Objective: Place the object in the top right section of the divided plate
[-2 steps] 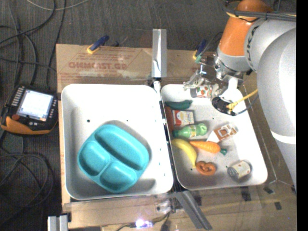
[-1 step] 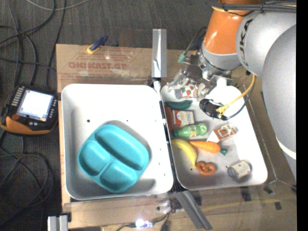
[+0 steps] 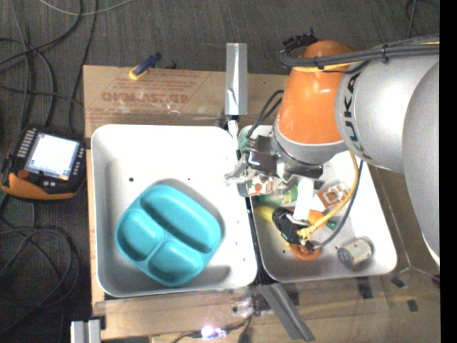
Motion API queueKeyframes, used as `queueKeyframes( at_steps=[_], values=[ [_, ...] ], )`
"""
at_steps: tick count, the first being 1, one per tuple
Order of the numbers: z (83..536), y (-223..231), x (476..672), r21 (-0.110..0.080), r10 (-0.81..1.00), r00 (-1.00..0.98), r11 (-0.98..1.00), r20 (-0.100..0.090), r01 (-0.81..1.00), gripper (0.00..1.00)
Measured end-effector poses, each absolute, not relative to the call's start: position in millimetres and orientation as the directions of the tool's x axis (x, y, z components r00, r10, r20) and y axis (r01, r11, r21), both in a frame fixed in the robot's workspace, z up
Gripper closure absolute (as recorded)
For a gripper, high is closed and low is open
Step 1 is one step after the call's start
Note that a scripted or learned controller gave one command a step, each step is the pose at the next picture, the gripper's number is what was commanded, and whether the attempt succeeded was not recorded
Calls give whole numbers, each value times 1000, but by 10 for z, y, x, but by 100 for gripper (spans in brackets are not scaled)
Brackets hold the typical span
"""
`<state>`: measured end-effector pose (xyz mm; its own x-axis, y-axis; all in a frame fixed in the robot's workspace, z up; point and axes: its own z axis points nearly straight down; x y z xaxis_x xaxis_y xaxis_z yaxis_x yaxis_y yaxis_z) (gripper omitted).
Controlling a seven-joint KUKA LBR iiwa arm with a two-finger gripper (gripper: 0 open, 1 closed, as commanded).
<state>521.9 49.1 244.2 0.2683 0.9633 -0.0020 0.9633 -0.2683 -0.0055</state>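
End effector (image 3: 265,184), jaw state indiscernible, sits over the right bin (image 3: 378,259) clutter; a secure grasp should precede transfer toward the plate (image 3: 168,233) at 8 o'clock.

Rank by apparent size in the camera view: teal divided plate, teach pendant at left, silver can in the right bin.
1. Plate, clearly largest.
2. Pendant.
3. Can, smallest.
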Motion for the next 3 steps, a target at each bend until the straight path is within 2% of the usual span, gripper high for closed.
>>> queueKeyframes(
  at_steps=[1,2,3],
  values=[
    [915,1198,4887,14,986,167,-167,-2,986,100],
    [925,1804,4881,11,879,477,-477,-1,879,100],
    [1853,1060,4832,-4,988,151,-151,-4,988,100]
  ],
)
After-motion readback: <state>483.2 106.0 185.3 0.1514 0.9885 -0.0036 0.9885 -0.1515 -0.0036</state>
